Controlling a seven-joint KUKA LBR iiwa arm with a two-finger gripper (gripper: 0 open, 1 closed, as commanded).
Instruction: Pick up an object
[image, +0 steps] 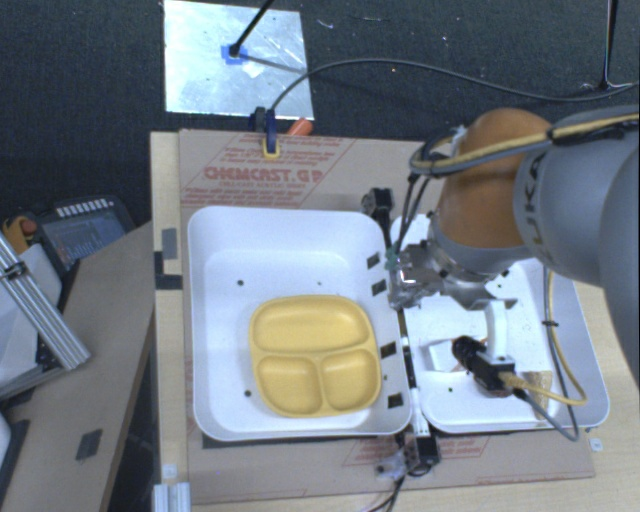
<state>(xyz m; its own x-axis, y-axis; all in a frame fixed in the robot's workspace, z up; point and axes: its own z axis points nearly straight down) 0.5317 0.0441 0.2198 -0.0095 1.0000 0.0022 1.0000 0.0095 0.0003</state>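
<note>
Cardboard-covered surface (250, 170): the pincer (404, 285), its state impossible to tell, hovers beside the left bin (215, 300) and would best centre over the yellow divided plate (315, 355) at its rim.

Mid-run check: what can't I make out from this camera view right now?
1. Contents of the right bin: in the camera view the arm covers most of its floor.
2. Whether the claw holds anything: in the camera view it sits tucked under the wrist.
3. The dark specks on the floor of the left bin: too small in the camera view to identify.
</note>
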